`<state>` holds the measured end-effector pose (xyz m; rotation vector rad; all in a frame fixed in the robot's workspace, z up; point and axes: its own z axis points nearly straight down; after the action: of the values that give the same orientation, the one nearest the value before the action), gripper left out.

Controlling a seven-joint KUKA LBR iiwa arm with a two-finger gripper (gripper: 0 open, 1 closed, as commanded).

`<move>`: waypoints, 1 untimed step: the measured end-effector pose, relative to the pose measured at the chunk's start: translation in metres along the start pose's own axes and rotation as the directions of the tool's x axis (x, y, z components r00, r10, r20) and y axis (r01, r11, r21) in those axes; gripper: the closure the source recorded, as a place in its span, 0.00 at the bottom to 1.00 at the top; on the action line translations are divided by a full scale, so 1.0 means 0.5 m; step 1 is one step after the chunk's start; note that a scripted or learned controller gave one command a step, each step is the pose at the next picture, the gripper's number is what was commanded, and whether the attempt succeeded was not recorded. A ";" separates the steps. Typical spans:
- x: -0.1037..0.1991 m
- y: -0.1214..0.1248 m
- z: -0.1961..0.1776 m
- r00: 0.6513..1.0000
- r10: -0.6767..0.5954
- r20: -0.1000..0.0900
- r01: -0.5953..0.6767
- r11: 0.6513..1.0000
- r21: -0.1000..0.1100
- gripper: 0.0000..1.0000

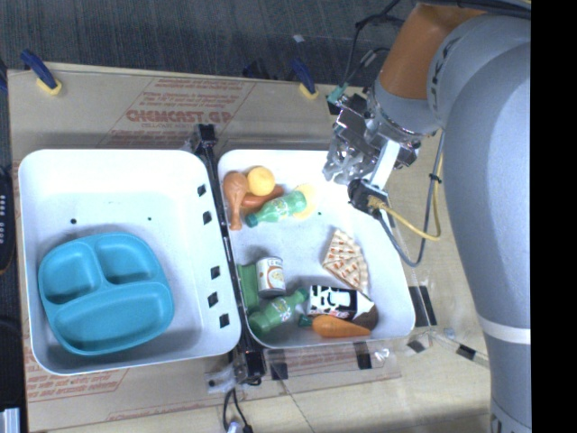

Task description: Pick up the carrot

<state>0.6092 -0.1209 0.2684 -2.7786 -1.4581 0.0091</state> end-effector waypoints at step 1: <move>-0.035 0.030 0.025 0.916 0.401 0.002 -0.401 0.916 0.001 1.00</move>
<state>0.6115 -0.1438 0.2557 -3.0192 -0.8581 0.0128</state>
